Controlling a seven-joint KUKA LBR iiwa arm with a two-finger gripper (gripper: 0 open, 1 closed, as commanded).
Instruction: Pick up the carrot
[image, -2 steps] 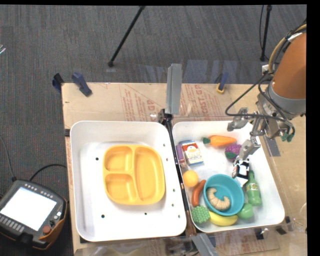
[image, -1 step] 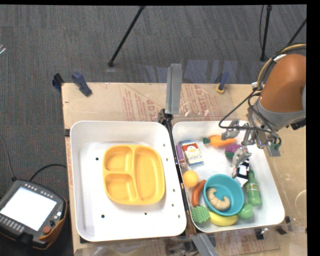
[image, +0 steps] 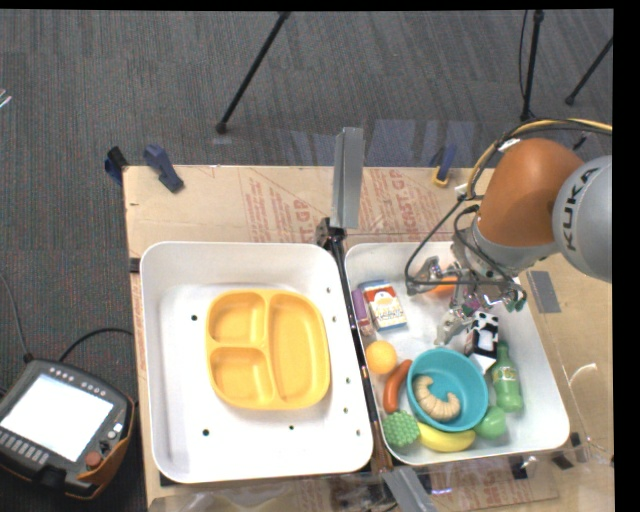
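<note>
The arm (image: 545, 205) reaches in from the right and hangs over the far part of the right bin (image: 555, 400). Its gripper (image: 462, 300) sits low among metal fittings; the view does not show how far the pincer is parted, nor anything held in it.

The carrot (image: 437, 291), a small orange piece, lies on the bin floor at the far side, just beside the gripper and partly covered by it. Whether the two touch cannot be told.

Other contents of the right bin: a small card box (image: 384, 306) to the left of the carrot; an orange ball (image: 380, 357) nearer; a red sausage-shaped item (image: 397, 385) beside a teal bowl (image: 447, 385), which holds a tan ridged piece (image: 437, 398). A green knobbly item (image: 402, 429) and a banana (image: 447, 438) lie at the near edge. A black-and-white toy (image: 485, 335) and a green bottle (image: 506, 380) stand right of the bowl.

The left bin (image: 165, 290) carries a yellow divided plate (image: 268, 348), lying flat.
</note>
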